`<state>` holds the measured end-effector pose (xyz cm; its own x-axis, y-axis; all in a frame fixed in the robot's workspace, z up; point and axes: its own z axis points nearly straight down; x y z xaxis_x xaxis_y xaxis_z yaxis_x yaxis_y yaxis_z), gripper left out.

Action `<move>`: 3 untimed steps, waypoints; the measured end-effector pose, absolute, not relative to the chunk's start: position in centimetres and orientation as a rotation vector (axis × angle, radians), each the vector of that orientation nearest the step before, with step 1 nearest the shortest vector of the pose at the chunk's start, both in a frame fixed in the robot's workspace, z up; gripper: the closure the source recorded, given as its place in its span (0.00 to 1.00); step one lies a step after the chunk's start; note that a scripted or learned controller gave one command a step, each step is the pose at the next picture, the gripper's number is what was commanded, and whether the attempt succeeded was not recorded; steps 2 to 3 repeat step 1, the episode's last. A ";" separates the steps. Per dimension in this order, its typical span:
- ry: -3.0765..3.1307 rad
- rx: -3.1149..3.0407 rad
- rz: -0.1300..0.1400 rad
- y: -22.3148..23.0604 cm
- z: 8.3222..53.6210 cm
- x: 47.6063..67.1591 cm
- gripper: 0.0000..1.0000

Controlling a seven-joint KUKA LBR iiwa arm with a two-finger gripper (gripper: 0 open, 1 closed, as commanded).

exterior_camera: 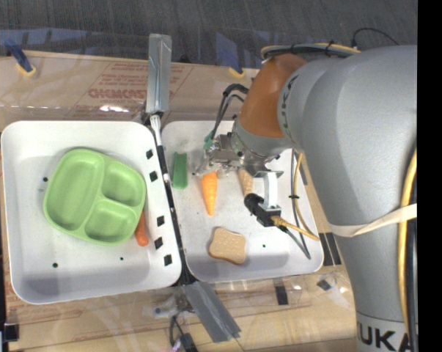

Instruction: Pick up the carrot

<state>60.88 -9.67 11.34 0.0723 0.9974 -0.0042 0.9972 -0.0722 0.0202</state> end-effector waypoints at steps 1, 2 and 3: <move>2.396 2.032 0.000 -0.8 19.2 65.5 1.00; 2.396 2.032 0.000 -0.8 19.2 65.5 1.00; 2.396 2.032 0.000 -0.8 19.2 65.5 1.00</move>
